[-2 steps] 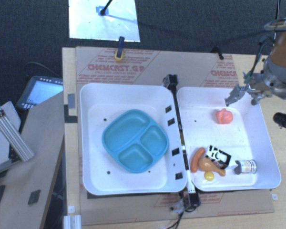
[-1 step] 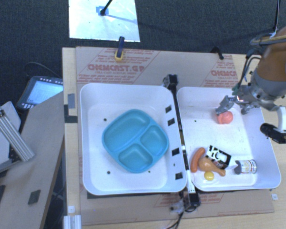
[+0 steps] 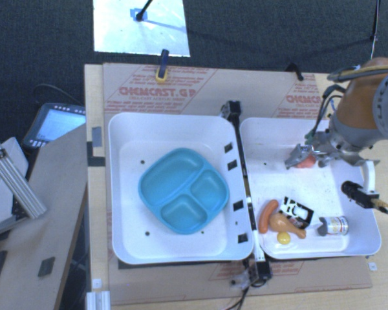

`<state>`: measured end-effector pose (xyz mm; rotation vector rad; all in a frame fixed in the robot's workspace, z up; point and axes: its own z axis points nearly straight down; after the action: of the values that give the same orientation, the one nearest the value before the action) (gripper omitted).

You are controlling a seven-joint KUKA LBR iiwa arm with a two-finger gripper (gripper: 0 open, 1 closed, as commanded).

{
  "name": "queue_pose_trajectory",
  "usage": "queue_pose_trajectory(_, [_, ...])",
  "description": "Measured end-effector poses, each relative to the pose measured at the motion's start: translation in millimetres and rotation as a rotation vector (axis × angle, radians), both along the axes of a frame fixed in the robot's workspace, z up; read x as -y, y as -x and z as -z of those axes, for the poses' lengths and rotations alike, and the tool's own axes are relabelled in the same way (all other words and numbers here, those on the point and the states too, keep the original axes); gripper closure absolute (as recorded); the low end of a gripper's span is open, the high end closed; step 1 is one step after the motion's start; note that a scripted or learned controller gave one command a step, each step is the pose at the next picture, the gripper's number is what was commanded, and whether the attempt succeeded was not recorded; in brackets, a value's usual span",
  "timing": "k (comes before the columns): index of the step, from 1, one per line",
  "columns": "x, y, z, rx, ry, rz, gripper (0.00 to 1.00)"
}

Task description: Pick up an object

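Red object (image 3: 308, 163) lay in the right bin (image 3: 265, 137), toward its far edge, with the gripper (image 3: 299, 155) right at it. Whether the claw was open, closed or gripping it, I could not tell. Along the bin's near edge sat an orange sausage (image 3: 267, 216), a black-and-white block (image 3: 298, 210) and a can (image 3: 334, 225). A blue plate (image 3: 183, 191) lay mid left bin (image 3: 126, 173).

A robotics lab test station: two white bins (image 3: 181, 124) sit side by side on a cardboard-covered bench (image 3: 161, 90) over dark carpet (image 3: 39, 37), with a grey-and-orange industrial arm (image 3: 368, 105) reaching in, cables (image 3: 375, 18) trailing across the floor, an aluminium extrusion frame (image 3: 13, 179) and a tablet-style screen (image 3: 52, 126) alongside.
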<state>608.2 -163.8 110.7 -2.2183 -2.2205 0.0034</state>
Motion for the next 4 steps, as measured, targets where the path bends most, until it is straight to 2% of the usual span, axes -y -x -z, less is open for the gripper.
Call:
queue_pose_trajectory(1, [-0.5,-0.3,27.4,0.003,0.001,0.0,0.0])
queue_pose_trajectory(2, [0.0,-1.9,14.6,0.008,0.002,0.0,1.0])
queue_pose_trajectory(3, [10.3,-3.6,-37.4,0.011,0.003,0.001,1.0])
queue_pose_trajectory(4, [7.5,-3.8,-81.9,0.01,0.002,-0.003,1.0])
